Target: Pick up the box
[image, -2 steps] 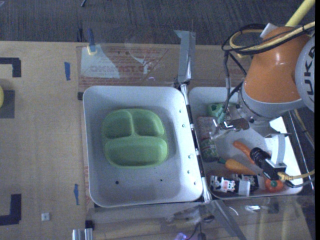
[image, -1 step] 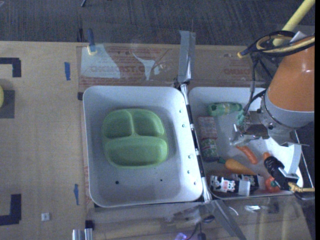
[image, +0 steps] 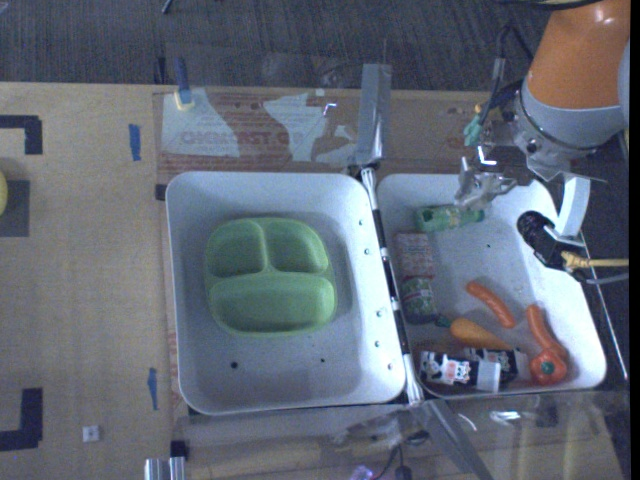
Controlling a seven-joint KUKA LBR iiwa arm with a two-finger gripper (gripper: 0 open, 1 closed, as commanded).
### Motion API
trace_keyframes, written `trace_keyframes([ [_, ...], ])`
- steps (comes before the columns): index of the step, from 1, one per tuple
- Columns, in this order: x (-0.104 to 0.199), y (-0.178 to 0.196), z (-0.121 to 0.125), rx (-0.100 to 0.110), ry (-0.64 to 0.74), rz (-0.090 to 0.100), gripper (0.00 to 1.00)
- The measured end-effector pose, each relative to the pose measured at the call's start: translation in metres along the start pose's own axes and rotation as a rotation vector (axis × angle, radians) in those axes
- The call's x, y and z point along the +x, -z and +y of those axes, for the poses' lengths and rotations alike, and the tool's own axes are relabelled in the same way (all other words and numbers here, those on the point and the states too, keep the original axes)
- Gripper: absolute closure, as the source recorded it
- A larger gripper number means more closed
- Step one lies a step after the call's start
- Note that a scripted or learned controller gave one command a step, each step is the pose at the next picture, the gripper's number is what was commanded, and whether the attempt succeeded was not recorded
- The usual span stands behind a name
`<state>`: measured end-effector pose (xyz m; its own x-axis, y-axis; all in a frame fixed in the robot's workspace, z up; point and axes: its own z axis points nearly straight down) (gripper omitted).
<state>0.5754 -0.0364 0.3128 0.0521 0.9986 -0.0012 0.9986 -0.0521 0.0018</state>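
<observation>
- Wooden counter [image: 90,268] from above: we see two white bins side by side, the left bin [image: 190,368] bearing a green divided plate [image: 270,276].
- Our hand [image: 478,190] hangs over the right bin [image: 590,363], at its far edge, just above a small green packet [image: 440,217]; its grip we cannot tell.
- We spot the box [image: 415,254] lying flat along that bin's left wall, carrots [image: 492,305] beyond.

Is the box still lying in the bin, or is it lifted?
Lying flat in the right bin, against its left wall. The box rests on the floor; the tool hangs beyond it, over a green item.
</observation>
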Motion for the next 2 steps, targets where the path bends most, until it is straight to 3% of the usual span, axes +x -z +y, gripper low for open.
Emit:
trace_keyframes([
  [1,0.004,-0.090,-0.045,0.002,0.003,0.001,1.00],
  [2,-0.053,0.123,-0.050,-0.001,0.215,0.000,1.00],
])
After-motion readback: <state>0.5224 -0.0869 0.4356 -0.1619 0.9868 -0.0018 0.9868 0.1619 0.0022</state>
